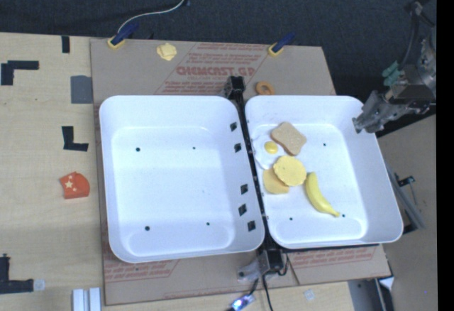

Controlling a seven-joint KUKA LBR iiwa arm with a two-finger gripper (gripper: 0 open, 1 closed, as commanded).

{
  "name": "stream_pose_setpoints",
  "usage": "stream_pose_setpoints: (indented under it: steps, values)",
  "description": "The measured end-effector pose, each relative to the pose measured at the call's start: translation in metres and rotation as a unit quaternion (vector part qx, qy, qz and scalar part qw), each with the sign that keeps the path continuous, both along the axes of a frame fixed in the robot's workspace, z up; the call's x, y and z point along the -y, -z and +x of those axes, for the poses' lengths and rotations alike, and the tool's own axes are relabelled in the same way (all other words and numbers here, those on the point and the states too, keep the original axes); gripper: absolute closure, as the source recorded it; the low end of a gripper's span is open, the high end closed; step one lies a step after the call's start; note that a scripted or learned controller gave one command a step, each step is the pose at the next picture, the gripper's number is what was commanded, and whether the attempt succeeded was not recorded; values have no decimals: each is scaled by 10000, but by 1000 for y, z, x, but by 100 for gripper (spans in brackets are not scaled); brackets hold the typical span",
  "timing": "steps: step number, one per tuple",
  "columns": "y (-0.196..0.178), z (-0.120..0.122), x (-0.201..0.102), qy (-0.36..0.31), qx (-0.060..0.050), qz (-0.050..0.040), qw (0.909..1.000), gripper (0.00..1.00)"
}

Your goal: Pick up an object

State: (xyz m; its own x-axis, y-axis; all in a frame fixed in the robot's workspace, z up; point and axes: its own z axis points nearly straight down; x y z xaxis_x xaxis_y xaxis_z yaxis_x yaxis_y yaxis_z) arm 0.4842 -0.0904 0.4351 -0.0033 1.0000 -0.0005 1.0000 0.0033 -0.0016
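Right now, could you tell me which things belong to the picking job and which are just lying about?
Job:
tool, at the right bin's edge
bread slice
fried egg
yellow rounds
banana

Lying about:
red piece
yellow lump
orange ring
left bin

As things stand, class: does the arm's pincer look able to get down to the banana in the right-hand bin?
Probably yes. The banana lies uncovered near the middle of the right bin, apart from the yellow pieces beside it. The pincer sits at the bin's right rim, with open floor between them.
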Motion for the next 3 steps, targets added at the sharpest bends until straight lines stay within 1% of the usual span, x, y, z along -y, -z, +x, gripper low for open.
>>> stream_pose_setpoints:
  steps: [1,2,3]
  values:
    - [-106,0,-23,-4,71,-4,10000,100]
    - [-100,0,-22,14,6,-1,10000,0]
    - [-110,0,-23,11,9,-5,10000,100]
